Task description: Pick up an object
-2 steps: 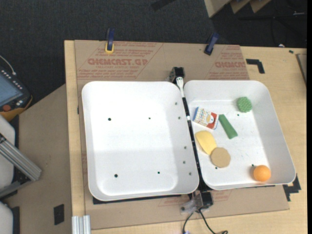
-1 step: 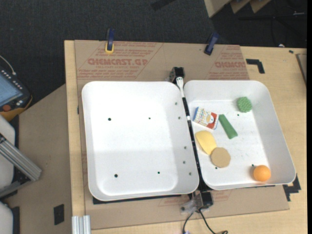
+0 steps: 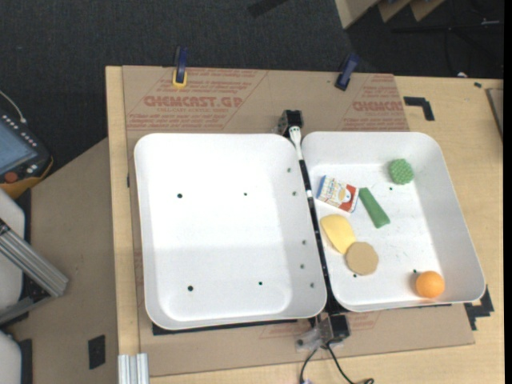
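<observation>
Several small objects lie in the right bin (image 3: 448,206). A green knobbly ball (image 3: 401,171) sits near its far right. A small white, blue and red box (image 3: 337,194) lies by the left wall, with a green block (image 3: 373,206) just right of it. Below them a yellow piece (image 3: 338,232) touches a tan round disc (image 3: 362,258). An orange ball (image 3: 430,284) rests in the near right corner.
The left bin (image 3: 216,230) stands beside the right one, joined along a black divider (image 3: 310,206). Both sit on a cardboard sheet (image 3: 240,94) clamped at the back by two blue clips (image 3: 181,69). A dark floor surrounds the bench.
</observation>
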You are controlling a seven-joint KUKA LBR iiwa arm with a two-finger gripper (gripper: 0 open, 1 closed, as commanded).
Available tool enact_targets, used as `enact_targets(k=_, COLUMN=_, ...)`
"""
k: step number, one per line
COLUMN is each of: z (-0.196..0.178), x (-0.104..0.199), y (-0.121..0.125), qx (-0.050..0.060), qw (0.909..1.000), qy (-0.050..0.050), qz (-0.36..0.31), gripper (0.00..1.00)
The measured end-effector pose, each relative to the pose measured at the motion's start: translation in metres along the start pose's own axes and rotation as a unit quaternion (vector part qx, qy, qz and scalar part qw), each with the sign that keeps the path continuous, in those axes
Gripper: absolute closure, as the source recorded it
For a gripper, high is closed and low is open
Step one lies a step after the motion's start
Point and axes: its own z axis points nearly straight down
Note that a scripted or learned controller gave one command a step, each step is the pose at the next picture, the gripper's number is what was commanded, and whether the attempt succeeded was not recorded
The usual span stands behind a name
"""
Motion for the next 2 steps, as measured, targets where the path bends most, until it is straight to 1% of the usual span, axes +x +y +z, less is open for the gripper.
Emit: enact_targets(k=2, z=-0.022, x=-0.001, y=0.002, qx=-0.005, qw=1.0, qy=-0.004, qz=0.0, gripper=1.0)
